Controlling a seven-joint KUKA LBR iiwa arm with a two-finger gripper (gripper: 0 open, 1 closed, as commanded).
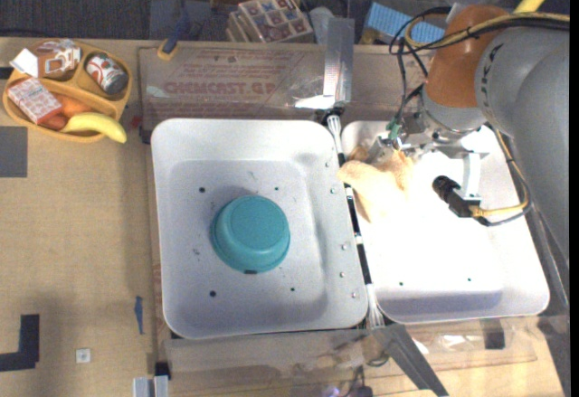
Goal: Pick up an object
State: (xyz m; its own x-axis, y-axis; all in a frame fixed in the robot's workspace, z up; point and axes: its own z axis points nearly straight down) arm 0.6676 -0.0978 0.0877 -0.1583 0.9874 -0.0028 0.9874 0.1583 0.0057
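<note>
A wooden bench bears two shallow white bins: the left bin holds an upturned teal bowl near its middle, and a pale tan object lies at the right bin's upper-left corner. The gripper sits low at that object's upper edge, touching or nearly so. A yellow tray of toy food rests at the bench's far left, with cluttered boxes on dark floor beyond

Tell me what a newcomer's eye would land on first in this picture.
First, the teal bowl, upside down, alone in the middle of the left bin. Next, the grey arm with its orange band, reaching in from the right over the far left corner of the right bin, above a pale, floppy object. A yellow tray with a banana sits at the bench's far left.
</note>
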